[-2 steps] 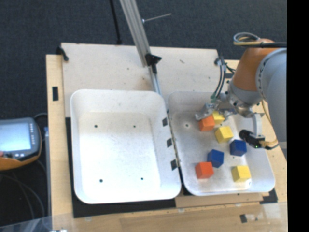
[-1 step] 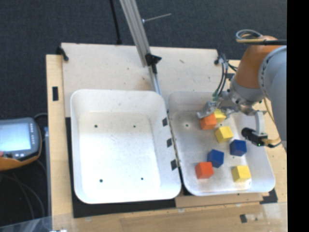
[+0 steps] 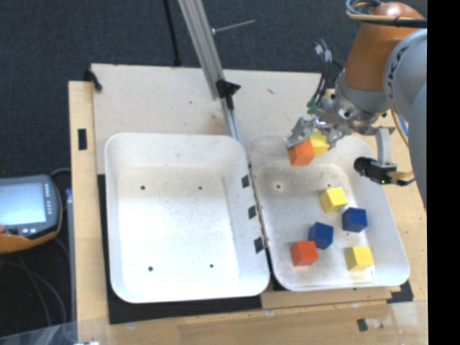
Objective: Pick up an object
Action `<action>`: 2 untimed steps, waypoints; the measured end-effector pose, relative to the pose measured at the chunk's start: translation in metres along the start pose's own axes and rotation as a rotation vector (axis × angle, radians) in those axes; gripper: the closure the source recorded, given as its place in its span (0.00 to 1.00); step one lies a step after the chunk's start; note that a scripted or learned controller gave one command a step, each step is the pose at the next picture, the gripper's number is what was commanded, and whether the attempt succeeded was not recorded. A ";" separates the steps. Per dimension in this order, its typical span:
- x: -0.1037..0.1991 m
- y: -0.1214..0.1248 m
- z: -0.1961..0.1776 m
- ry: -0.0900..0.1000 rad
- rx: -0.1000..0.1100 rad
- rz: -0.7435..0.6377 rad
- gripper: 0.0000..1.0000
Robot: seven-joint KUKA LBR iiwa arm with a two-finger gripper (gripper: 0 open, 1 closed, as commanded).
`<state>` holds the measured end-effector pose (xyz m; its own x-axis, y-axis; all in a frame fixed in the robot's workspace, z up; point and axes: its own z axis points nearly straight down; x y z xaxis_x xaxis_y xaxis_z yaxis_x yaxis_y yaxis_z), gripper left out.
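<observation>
1. I see the bench as a pale wooden board on a light wooden frame, with dark carpeted floor around its far and left sides.
2. Two shallow white bins sit side by side on it; the left bin has a speckled floor.
3. The right bin holds loose cubes in its near right part: a yellow cube, a blue cube, a second blue cube, a red-orange cube and another yellow cube.
4. The arm's gripper hangs over the far edge of the right bin, its jaws closed on an orange cube, with a yellow cube pressed just beside it at the fingertips.
5. A slanted metal rail rises from between the bins toward the far side.
6. A small grey screen unit sits off the bench at the left.
</observation>
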<state>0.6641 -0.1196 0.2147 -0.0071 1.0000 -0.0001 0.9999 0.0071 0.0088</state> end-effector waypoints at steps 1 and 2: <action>0.050 -0.055 0.018 0.001 0.013 0.002 1.00; 0.127 -0.137 -0.009 0.003 0.012 -0.001 1.00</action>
